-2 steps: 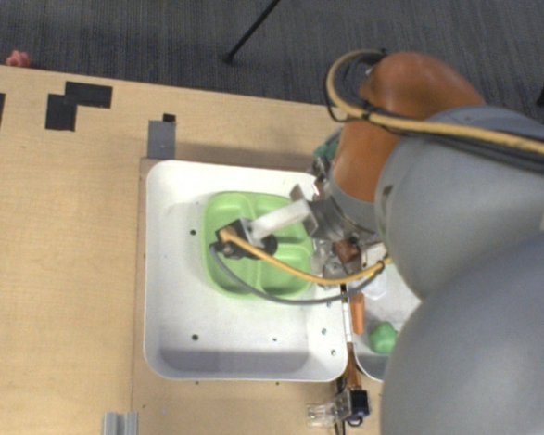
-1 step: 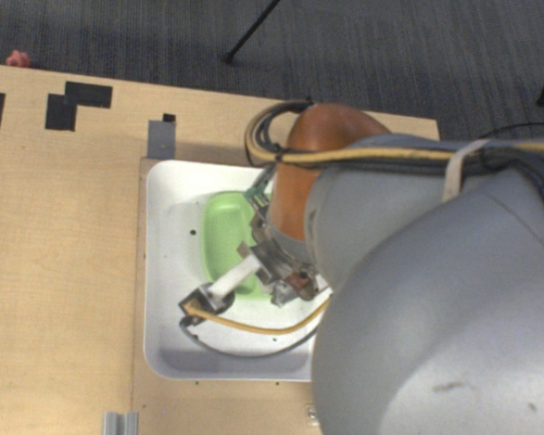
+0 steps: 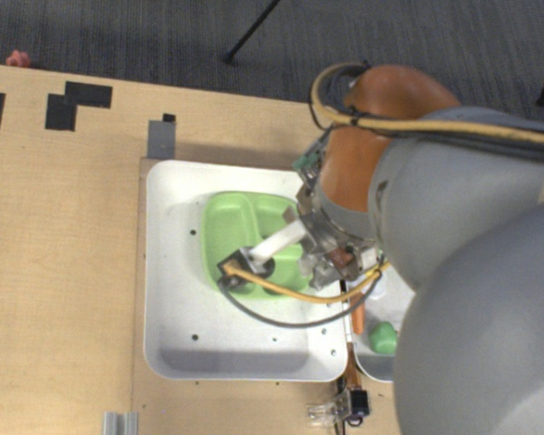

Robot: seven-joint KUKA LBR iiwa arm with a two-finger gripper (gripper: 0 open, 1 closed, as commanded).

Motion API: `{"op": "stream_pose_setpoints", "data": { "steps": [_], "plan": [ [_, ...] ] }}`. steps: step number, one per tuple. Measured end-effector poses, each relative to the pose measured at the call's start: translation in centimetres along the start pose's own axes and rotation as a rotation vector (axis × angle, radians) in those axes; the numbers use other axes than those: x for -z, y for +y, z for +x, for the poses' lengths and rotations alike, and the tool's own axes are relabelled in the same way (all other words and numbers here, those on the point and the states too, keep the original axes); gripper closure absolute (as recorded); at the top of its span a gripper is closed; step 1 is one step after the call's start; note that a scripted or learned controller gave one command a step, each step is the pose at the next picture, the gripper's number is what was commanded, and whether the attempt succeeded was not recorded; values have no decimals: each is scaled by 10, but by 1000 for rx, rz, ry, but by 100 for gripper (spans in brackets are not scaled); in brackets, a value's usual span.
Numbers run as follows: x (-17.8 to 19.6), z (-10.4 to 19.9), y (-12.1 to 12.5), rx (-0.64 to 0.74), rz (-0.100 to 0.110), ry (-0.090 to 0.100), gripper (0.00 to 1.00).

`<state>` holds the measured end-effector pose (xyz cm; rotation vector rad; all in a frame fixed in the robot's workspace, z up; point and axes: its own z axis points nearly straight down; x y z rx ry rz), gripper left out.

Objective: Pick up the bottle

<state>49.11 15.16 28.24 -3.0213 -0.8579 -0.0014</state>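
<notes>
Currently the jaws hang over the green tray (image 3: 230,220) in the left white bin (image 3: 181,317); their opening cannot be determined.

no readable text, no labels, no brand marks, no numbers on anything in view

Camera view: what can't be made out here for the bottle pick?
- Right bin: mostly covered by the arm; contents largely hidden.
- Green object there: partly behind the arm, kind unclear.
- Green tray in the left bin: right side hidden by the gripper.
</notes>
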Motion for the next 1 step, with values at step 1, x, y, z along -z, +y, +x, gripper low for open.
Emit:
{"op": "stream_pose_setpoints", "data": {
  "steps": [1],
  "plan": [
    [-66,32,-61,-98,1,-2,100]
  ]
}}
